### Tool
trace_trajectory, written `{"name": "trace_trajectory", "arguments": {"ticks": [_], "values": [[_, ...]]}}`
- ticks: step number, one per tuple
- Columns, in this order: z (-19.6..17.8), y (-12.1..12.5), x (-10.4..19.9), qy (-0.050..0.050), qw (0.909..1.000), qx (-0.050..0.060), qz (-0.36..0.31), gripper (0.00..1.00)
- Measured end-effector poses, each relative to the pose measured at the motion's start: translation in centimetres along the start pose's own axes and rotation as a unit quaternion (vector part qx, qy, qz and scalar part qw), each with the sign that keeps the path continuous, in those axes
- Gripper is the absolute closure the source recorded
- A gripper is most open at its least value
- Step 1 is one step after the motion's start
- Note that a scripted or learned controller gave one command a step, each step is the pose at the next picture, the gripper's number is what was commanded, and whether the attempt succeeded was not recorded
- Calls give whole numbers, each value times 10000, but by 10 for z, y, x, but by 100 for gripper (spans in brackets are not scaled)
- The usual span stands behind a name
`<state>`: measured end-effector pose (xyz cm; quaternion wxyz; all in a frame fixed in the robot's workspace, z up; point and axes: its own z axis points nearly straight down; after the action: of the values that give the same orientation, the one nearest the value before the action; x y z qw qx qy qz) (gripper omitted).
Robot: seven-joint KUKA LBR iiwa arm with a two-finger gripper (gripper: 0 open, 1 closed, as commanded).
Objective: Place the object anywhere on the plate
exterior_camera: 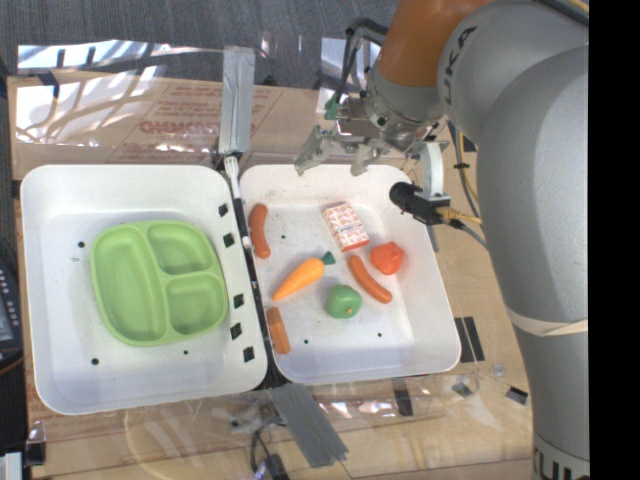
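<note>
A light green divided plate [160, 280] lies in the left white bin [50, 298]. The right bin [425, 333] holds several toy foods: a red-and-white box [345, 226], an orange carrot [303, 278], a green apple [343, 301], a red tomato [388, 258], and sausages [259, 230] [369, 278]. My gripper [333, 160] hangs over the right bin's far edge, above and behind the box. It is open, with nothing between its fingers [306, 158].
A short brown piece [277, 330] lies by the right bin's left wall. The ridge where the two bins meet [240, 258] runs between the plate and the foods. Cardboard and a taped strip [235, 98] lie behind the bins. The arm's grey body [530, 168] stands at the right.
</note>
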<state>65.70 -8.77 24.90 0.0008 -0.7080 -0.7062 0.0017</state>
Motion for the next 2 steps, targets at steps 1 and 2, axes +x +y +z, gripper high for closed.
{"name": "trace_trajectory", "arguments": {"ticks": [1, 2], "values": [[0, 0, 0, 0, 10000, 0, 0, 0], [-53, 0, 11, -1, 9952, -19, -982, 0]]}}
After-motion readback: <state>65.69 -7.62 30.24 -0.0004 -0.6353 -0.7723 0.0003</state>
